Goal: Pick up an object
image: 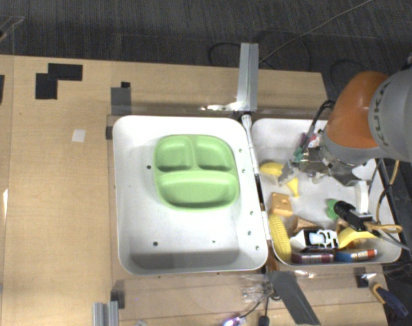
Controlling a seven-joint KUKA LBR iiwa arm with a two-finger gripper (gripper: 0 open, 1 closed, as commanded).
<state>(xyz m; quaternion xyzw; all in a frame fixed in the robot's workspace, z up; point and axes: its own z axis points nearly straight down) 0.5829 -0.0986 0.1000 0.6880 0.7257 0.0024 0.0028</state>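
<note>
Approach is the step in hand: the tool (307, 160), its grip state impossible to tell, hangs low in the right bin (277, 133) just right of a yellow piece (271, 170), and next must descend squarely over one object before clamping.

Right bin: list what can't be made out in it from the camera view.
- Gripper: its wrist and cabling cover it, so its state is unreadable.
- Right bin: its far right side is hidden under the arm.
- Corn cob, bottle and marker: piled together at the near wall; the labels are too small to read.
- Yellow pieces beside the gripper: too small to identify.
</note>
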